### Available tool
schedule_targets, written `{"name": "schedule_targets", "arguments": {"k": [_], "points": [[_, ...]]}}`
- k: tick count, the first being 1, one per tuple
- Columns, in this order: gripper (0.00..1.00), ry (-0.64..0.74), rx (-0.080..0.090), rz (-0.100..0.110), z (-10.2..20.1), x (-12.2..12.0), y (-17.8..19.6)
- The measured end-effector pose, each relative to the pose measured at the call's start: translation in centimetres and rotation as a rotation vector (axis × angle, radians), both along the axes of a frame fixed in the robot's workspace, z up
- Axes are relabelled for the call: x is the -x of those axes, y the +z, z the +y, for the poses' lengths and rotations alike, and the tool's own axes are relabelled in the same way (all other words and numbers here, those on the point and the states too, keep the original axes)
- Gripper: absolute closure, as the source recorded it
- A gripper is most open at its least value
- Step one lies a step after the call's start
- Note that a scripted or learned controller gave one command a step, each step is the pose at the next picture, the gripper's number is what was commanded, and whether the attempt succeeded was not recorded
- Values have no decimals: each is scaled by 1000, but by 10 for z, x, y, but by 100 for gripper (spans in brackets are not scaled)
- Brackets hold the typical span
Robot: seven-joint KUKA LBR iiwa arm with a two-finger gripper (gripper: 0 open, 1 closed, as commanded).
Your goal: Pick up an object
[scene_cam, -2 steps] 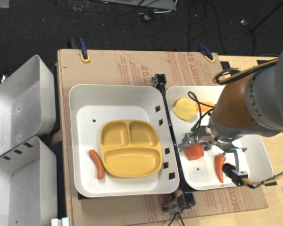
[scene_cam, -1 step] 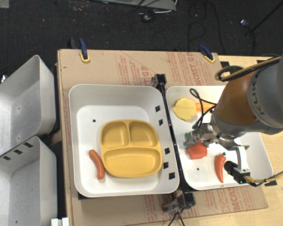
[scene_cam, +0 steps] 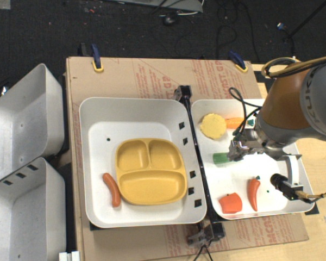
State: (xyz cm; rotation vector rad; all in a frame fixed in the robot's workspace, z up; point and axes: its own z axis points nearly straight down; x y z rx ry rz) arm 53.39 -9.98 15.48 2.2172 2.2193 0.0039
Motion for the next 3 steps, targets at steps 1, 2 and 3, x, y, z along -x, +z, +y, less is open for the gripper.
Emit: {"name": "schedule_targets", "arguments": {"k": [1,2,3], "points": [[100,1,0,-1,-3,2,43],[100,2,0,-2,-2,6,105],[100,2,0,0,-2,5,139]]}}
